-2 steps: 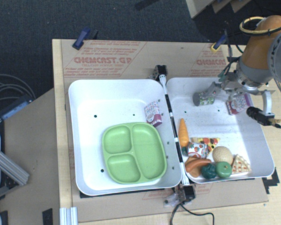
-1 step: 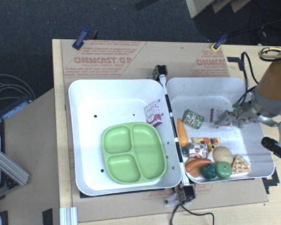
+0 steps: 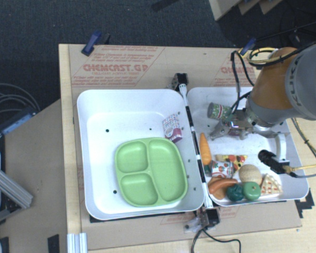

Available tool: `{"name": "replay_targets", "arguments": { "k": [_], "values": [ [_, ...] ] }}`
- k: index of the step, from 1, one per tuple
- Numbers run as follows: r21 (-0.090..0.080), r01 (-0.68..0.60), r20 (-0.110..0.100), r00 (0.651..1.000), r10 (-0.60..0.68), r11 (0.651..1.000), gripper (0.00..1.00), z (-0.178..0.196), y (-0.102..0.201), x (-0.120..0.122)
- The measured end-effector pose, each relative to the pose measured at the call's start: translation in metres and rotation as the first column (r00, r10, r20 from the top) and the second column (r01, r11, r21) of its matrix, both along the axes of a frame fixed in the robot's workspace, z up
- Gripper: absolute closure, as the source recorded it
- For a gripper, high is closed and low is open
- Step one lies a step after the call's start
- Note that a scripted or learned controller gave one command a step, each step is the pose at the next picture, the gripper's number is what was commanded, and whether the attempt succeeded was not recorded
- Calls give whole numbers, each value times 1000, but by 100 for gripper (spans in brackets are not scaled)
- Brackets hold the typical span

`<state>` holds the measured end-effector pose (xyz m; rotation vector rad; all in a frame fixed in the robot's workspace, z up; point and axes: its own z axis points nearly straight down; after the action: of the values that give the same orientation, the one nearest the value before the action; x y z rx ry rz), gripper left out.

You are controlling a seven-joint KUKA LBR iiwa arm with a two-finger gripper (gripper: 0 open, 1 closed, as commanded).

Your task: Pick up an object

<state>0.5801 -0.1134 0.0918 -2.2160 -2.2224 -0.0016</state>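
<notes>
Claw of the grey arm [image 3: 229, 128] hangs low over the far half of the right-hand shallow white bin [image 3: 300, 191], reaching in from the right under the orange wrist band [image 3: 274, 83]; you cannot tell from this angle whether it is spread or pressed together, and nothing shows pinched in it. Just to its far left lies a small green-and-white can [image 3: 219, 110], tipped on its side, close to the claw's metal tip; whether they touch cannot be told.

Look toward the near end of that bin and you see the remaining objects crowded together: a slim orange carrot [image 3: 204, 148] along the left wall, a colourful printed packet [image 3: 226, 165], a beige rounded lump [image 3: 248, 172], an orange sausage-shaped piece [image 3: 221, 185], two green rounded toys [image 3: 243, 192] side by side, and a wedge of pizza [image 3: 270, 185] at the right.

Your left-hand white bin [image 3: 92, 141] carries a pale green three-compartment plastic tray [image 3: 150, 171] and, beside its far right corner, a small white-and-maroon wrapped packet [image 3: 172, 127].
</notes>
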Motion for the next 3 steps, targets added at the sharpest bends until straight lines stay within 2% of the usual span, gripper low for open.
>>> {"name": "replay_targets", "arguments": {
  "k": [1, 2, 3],
  "values": [
    [-2, 2, -1, 1000, -2, 1000, 0, -7, 22, -11],
    [-4, 3, 3, 1000, -3, 1000, 0, -7, -11, 76],
    [-5, 1, 5, 1000, -1, 1000, 100, 4, -10, 77]
  ]
}}
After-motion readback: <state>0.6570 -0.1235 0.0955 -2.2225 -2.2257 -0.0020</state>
